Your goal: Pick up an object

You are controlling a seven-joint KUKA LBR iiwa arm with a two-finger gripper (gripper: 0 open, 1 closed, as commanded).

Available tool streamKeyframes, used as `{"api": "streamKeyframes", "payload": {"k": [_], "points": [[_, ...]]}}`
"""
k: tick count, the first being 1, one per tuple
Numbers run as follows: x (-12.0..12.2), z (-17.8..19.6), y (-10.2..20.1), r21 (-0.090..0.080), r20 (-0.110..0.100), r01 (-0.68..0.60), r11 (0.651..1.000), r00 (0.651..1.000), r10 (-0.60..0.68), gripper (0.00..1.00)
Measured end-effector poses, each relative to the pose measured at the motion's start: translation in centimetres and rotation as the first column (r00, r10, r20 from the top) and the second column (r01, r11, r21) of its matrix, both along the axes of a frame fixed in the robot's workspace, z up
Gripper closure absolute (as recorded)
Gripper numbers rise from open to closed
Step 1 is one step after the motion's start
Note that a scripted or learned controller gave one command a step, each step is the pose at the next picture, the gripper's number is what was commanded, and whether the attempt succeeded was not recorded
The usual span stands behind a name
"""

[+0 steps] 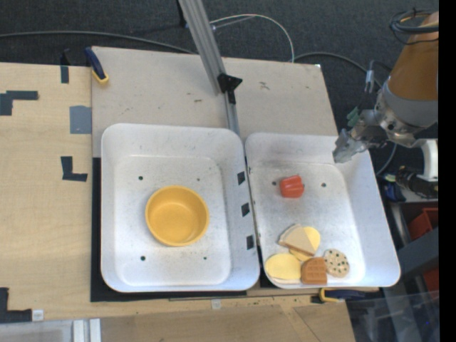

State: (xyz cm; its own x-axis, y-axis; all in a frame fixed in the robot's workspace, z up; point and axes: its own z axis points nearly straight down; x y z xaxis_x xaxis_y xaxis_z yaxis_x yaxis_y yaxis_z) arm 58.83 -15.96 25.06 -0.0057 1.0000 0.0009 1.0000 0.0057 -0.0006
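In the right bin [370,212] a small red block [291,186] lies near the middle. At that bin's front sit a pale wedge [300,239], a yellow disc [283,267], a brown piece [313,271] and a speckled cookie [335,263], bunched together. A yellow bowl [177,215] rests in the left bin [121,155]. My gripper [345,148] hangs over the right bin's far right corner, well to the right of the red block, with nothing seen between its fingers.
A slanted grey pole [203,34] with a black clamp crosses the back of the bench above the gap between the bins. Cables trail over the dark floor behind. A wooden surface with grey tape marks lies at the left.
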Motion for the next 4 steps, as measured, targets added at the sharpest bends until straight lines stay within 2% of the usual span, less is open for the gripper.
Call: {"api": "streamKeyframes", "payload": {"k": [1,3,4], "points": [[1.4,0.0,4.7,0.001,0.0,-0.001,1.0,1.0,0.001,1.0],[2.9,-2.3,16.1,0.0,-0.003,-0.001,1.0,1.0,0.001,1.0],[3.7,-1.3,21.5,0.001,0.0,-0.002,1.0,1.0,0.002,1.0]]}}
